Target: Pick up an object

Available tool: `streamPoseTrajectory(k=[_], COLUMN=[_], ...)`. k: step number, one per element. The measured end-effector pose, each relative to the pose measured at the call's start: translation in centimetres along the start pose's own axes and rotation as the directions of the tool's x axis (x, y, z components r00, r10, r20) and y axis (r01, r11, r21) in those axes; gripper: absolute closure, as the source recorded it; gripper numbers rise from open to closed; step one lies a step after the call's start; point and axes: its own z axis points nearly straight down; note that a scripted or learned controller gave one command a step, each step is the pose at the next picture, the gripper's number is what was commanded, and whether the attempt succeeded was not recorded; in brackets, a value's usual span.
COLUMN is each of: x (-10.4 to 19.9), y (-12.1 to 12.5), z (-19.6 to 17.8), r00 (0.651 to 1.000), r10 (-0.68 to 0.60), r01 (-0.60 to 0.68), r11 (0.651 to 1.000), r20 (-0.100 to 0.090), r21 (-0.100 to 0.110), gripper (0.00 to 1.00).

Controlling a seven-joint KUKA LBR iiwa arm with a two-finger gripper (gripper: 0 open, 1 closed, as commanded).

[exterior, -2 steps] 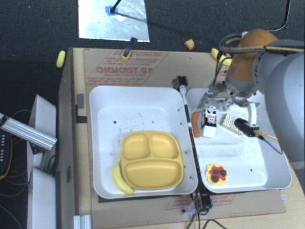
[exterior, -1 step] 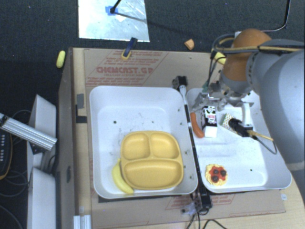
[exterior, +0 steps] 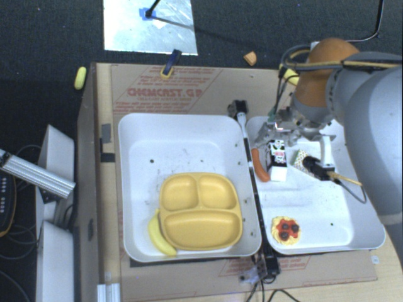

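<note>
Nearest us, a yellow banana (exterior: 160,236) lies against the left edge of our landmark, the yellow divided tray (exterior: 200,210) in the left bin (exterior: 140,168). Right of the tray, in the right bin (exterior: 327,228), we see a small pizza toy (exterior: 286,229). Farther up and right of the tray lies an orange hot dog (exterior: 259,163). Beside it our gripper (exterior: 278,151) is down over a small black-and-white box (exterior: 277,159); we cannot tell how far its fingers are apart.
</note>
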Motion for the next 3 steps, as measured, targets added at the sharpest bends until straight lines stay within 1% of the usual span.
streamPoseTrajectory(k=[1, 2, 3], x=[-0.7, -0.6, -0.6], y=[-1.2, -1.8, -1.6], z=[0.0, 0.0, -1.2], r00=[1.0, 1.0, 1.0], r10=[0.004, 0.005, 0.004], r01=[-0.004, -0.005, -0.004], r11=[1.0, 1.0, 1.0], r20=[0.0, 0.0, 0.0], r21=[0.001, 0.001, -0.003], gripper=[0.0, 0.0, 1.0])
